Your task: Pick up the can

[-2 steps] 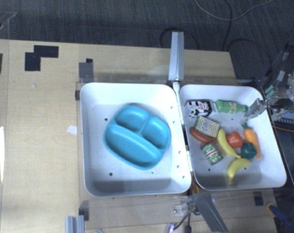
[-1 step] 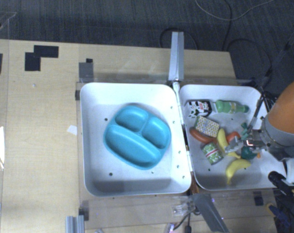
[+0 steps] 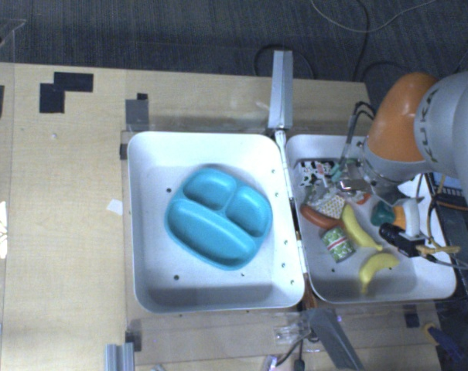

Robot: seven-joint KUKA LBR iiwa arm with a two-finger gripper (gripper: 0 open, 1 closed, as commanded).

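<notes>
Green-labelled, the can (image 3: 336,244) is seen lying untouched in the right bin (image 3: 435,288), beside a banana (image 3: 357,229). Whether the pincer (image 3: 351,182) is open cannot be told; the pick-up is not yet done.

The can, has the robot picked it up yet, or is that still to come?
Not yet, by the look of it. The can lies in the right bin, beside two bananas and a red sausage-like item. The arm hangs above that bin's far side, its gripper near other clutter and apart from the can. Reaching the can, gripping and lifting are all left.
</notes>
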